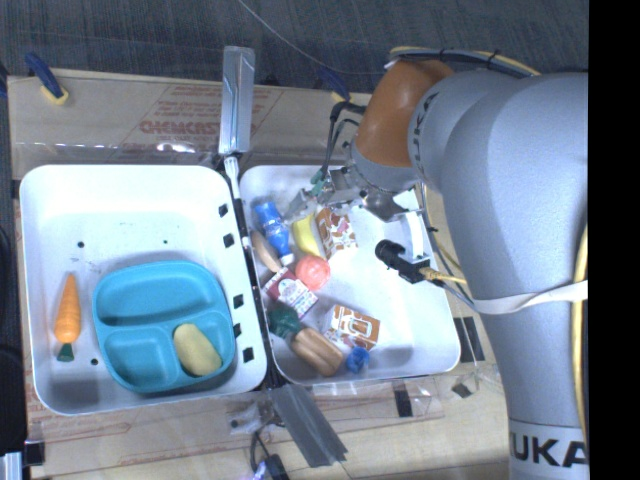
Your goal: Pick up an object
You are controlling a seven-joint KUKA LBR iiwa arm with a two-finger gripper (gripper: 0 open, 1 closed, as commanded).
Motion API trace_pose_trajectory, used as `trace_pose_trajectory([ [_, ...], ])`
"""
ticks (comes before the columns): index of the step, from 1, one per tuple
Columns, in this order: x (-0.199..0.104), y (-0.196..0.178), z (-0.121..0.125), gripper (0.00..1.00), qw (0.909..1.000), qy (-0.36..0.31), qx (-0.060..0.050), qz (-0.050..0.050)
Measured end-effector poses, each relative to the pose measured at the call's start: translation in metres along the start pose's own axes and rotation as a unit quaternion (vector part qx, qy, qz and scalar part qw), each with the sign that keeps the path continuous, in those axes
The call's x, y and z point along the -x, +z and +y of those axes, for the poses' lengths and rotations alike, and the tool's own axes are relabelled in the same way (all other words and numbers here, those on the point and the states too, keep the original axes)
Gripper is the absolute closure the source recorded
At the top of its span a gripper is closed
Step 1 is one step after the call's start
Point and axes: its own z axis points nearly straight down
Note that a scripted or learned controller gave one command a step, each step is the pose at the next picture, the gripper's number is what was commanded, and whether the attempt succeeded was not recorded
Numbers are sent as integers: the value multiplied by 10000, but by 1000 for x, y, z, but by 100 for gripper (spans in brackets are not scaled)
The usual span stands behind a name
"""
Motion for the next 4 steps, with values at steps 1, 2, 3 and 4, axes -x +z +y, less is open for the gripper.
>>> trace_pose_trajectory([
  [1, -1, -1, -5, 0, 9994, -355, 20, 3],
  [2, -1, -1, -5, 0, 9994, -355, 19, 4],
  [3, 5, -1, -15, 0, 9888, -1489, 35, 5],
  [4, 6, -14, -13, 100, 9885, -1510, 59, -17],
])
